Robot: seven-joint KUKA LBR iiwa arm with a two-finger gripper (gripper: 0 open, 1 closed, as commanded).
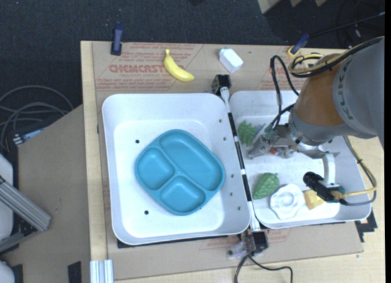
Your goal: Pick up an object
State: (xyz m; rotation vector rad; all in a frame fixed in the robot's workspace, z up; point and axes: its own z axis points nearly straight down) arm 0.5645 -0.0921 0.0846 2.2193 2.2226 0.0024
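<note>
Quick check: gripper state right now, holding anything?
Gripper: low in the right bin beside a green toy; open or closed cannot be told; nothing visibly held.

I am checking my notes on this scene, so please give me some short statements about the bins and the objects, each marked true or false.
1. The blue divided plate lies in the left bin. True.
2. The banana lies inside the right bin. False: it lies on the bench behind the left bin.
3. The gripper is over the right bin. True.
4. The right bin holds one green object. False: two, a green object near the gripper and another nearer the camera.
5. The white ring-shaped object is in the left bin. False: the right bin.
</note>
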